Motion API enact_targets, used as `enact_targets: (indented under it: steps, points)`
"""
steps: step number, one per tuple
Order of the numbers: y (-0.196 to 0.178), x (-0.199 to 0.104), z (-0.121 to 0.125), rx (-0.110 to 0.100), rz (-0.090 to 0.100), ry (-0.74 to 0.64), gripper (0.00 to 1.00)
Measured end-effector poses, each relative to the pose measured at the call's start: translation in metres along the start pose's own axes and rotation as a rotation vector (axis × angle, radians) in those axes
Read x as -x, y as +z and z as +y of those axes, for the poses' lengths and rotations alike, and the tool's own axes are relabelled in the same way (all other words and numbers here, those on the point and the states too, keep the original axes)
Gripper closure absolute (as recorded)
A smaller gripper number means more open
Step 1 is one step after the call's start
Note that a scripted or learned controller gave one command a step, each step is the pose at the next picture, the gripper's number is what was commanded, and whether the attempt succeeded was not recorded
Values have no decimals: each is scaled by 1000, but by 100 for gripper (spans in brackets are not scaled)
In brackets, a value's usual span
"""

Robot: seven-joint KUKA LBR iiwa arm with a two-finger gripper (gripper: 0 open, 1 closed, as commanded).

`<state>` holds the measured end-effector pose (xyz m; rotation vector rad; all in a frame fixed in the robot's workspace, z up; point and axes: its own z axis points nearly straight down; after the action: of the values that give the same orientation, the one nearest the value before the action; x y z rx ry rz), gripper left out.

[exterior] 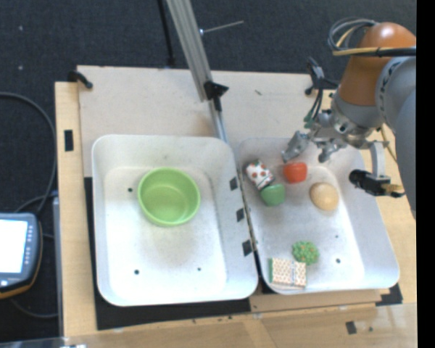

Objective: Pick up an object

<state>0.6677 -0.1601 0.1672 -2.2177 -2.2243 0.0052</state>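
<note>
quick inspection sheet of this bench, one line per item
surface: tan bench bearing left bin and right bin
job's things: right bin holds red piece, green piece, spotted piece, beige ball, green floret, patterned block
clutter: green bowl in left bin
grippers: pincer above right bin's far edge, beside red piece
cables: black cable at left
surroundings: metal pole, pendant screen

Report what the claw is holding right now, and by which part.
Nothing is held. The claw hangs open above the right bin, with the red object just below it, ungripped.
</note>
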Motion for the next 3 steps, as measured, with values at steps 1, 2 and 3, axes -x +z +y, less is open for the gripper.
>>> enact_targets:
  steps: [1, 2, 3]
  points:
    - [42, 1, 1, 0, -1, 0, 0]
    - [67, 3, 1, 1, -1, 0, 0]
    - [54, 4, 2, 6, -4, -2, 100]
